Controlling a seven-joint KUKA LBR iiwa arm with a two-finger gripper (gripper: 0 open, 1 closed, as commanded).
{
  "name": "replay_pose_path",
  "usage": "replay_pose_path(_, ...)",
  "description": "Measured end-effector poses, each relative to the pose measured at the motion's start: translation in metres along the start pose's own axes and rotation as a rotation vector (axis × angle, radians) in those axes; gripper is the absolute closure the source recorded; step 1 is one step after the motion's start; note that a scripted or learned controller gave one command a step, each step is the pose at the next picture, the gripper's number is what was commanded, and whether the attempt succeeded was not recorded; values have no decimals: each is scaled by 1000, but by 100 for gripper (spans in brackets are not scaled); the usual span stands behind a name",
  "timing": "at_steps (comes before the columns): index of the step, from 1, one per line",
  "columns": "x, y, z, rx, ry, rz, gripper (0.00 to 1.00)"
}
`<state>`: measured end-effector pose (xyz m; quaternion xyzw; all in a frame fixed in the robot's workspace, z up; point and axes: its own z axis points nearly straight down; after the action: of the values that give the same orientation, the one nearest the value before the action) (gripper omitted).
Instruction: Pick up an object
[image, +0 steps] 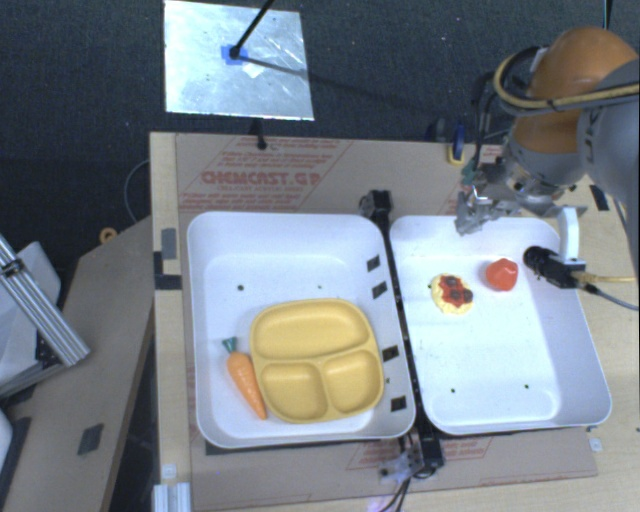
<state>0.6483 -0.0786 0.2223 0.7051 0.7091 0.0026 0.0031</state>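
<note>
Two shallow white bins (300, 235) side by side, small red tomato-like object (502, 274) in right one, end effector (474, 218) above its far rim, grip state unclear

Red tomato (502, 274) beside small pizza (453, 293), right bin (520, 390).

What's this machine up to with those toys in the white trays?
A robot arm reaches in, its gripper hanging over the far edge of the right bin. Nothing is picked up yet. A small pizza toy and red toy lie there; the left bin holds a yellow tray and carrot.
</note>
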Motion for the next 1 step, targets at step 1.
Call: replay_pose_path(1, 8, 4, -48, 2, 0, -1, 100)
